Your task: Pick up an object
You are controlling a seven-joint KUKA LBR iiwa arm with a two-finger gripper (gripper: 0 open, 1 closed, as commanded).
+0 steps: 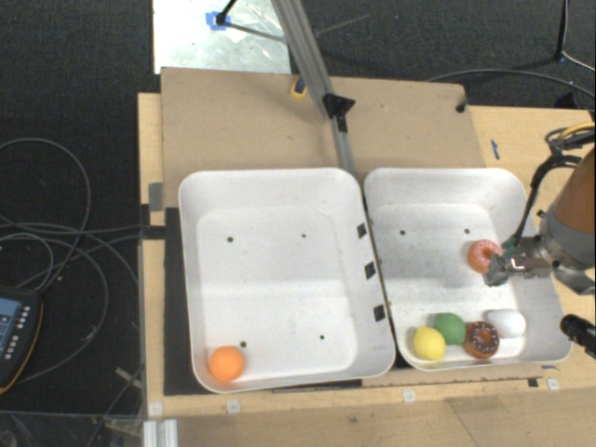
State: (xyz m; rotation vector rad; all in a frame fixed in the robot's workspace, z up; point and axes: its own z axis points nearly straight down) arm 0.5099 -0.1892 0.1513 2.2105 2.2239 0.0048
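The pink donut (481,255) lies on the floor of the right bin (438,194), just left of the claw (503,268) and seemingly touching its tip. Whether the claw's grip is open or closed cannot be told from this view; the donut sits beside it rather than clearly between its parts. The arm (570,222) reaches in from the right, over the bin's right rim.

Below the claw, along the bin's front wall, four things huddle together: a white ball (507,323) closest under the claw, a brown donut (481,340) just left of it, a green ball (449,327) next, and a yellow ball (428,344) at the left end, touching the green one.

Farther left of the claw stands the left bin (270,194), side by side with the right one. An orange ball (226,363) rests in its front left corner, well apart from the claw.

Both bins sit on the table (233,119). Beyond them, up and left of the claw, a grey pole (307,45) slants across the table.
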